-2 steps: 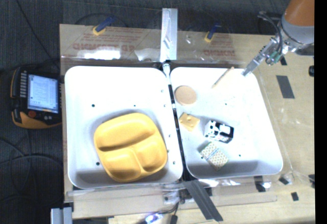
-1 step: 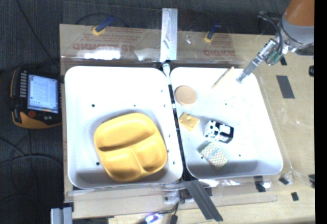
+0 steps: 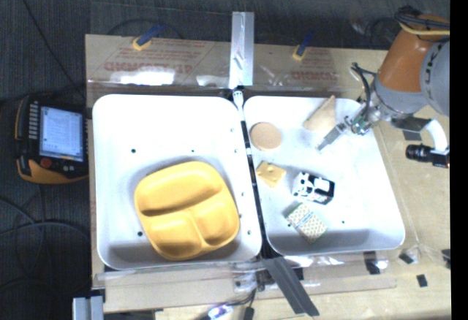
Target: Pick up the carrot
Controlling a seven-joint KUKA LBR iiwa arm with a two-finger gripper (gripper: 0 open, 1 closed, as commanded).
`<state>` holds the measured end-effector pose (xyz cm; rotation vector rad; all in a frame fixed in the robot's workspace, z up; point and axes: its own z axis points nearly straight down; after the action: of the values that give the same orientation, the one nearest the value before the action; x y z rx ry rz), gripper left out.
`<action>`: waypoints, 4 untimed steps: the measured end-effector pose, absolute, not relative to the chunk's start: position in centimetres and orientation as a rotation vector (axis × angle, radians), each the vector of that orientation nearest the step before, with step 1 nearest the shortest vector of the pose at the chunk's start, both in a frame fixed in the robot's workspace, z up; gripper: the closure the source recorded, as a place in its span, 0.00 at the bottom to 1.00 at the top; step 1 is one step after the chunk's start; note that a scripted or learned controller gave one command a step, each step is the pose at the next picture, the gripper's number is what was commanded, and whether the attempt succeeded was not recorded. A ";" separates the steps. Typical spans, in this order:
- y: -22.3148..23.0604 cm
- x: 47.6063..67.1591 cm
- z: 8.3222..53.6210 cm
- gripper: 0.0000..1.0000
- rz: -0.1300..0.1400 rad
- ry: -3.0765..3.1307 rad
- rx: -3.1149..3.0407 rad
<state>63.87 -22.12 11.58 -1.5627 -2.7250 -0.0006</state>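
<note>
My gripper (image 3: 327, 140) reaches into the right bin (image 3: 380, 187) from the upper right, its thin grey tip slanting down and to the left over the bin floor. A pale tan tapered piece (image 3: 320, 115) lies just above and left of the tip, against the bin's far wall. Nothing shows at the gripper's tip. No orange carrot shape stands out among the pieces in the right bin.
The right bin also holds a round tan disc (image 3: 266, 135), a yellow wedge (image 3: 270, 174), a black-and-white object (image 3: 314, 187) and a patterned block (image 3: 308, 222). A yellow divided plate (image 3: 187, 208) lies in the left bin (image 3: 124, 136). A handheld pendant (image 3: 51, 139) sits left of the bench.
</note>
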 end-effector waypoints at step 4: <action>-22.1 67.2 25.5 1.00 0.006 -2.875 -1.301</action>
<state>67.19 -22.12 25.54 -1.3014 -2.8747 0.0063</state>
